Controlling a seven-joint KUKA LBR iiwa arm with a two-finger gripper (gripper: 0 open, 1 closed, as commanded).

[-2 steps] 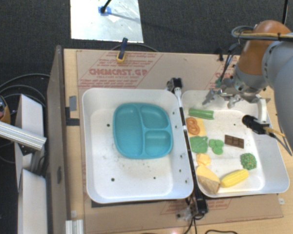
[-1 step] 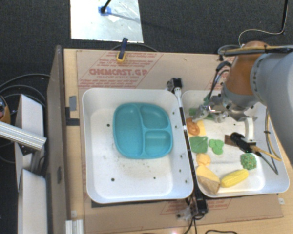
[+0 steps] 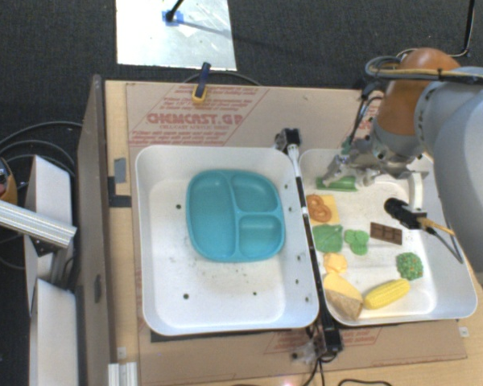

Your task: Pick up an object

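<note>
At the upper right of the frame the grey arm's two-finger gripper [image 3: 338, 175] reaches down into the far end of the right-hand shallow white bin [image 3: 459, 292]; whether it is open or closed on anything cannot be told. A long green plastic piece [image 3: 341, 185] lies directly under it. Below sit an orange ring-patterned slice [image 3: 319, 208], a brown chocolate bar [image 3: 385, 233] and a yellow corn cob [image 3: 385, 293]. The left bin [image 3: 165, 296] carries a teal divided plate [image 3: 234, 215].

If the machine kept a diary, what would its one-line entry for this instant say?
arm: over right bin far end | tool: at green item | grasp: unclear | teal tray: left bin
</note>
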